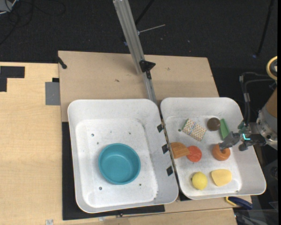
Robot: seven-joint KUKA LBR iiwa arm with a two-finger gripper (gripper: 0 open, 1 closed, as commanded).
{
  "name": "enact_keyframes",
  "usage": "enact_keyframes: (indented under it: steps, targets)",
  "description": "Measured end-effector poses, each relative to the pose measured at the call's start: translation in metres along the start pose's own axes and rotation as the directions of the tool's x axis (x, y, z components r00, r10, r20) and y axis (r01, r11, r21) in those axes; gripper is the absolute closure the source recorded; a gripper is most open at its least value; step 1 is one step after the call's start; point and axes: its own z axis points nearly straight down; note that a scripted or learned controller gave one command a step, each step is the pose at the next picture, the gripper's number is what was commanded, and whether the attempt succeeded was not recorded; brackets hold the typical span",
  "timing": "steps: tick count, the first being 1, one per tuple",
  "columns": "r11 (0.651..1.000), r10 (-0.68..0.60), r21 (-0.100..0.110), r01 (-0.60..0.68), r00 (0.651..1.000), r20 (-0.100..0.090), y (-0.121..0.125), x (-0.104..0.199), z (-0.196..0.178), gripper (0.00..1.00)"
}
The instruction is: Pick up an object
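Reaching in over the right bin (243,125), the pincer (227,143) hangs just above and beside the orange object (220,153) (whether its fingers are spread or pressed together cannot be told). The green piece (223,128) lies just behind it. No readable writing shows on anything.

Right bin (234,108) crowded with small objects; left bin (84,114) open around teal bowl (120,163).

teal bowl (120,163), yellow lemon (199,181), white bins (84,121)
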Motion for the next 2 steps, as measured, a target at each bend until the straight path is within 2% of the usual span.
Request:
enact_keyframes:
  steps: [1,2]
  targets:
    - [1.0,0.0,0.0,0.0,1.0,0.0,0.0,0.0,0.0,0.0]
    - [1.0,0.0,0.004,0.0,1.0,-0.001,-0.005,0.004,0.044,0.0]
